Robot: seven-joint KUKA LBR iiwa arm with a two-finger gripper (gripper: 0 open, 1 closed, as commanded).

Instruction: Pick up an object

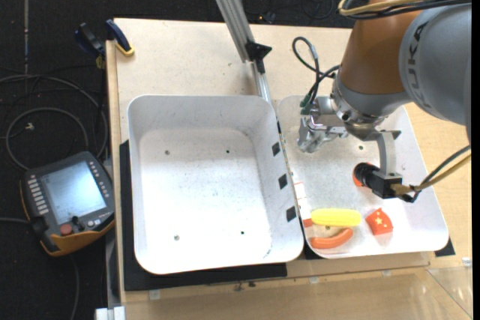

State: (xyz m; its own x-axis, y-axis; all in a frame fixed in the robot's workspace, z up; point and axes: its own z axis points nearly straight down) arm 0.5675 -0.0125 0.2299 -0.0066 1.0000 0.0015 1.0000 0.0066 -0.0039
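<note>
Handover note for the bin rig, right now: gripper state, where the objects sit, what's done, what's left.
Gripper: over the right white bin, near its back-left area, nothing visibly held; open or shut can't be told.
Objects: yellow banana-shaped toy, orange-red curved sausage-like piece and small red block, all along the right bin's front edge.
Left white bin: no objects seen.
Done: no pick yet.
Left: descend, grasp one, lift.

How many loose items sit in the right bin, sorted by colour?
Yellow: 1, a long yellow piece near the front edge.
Orange: 1, a curved orange piece just in front of it.
Red: 1, a small red block to their right.
Total: 3, all in the right bin.
</note>
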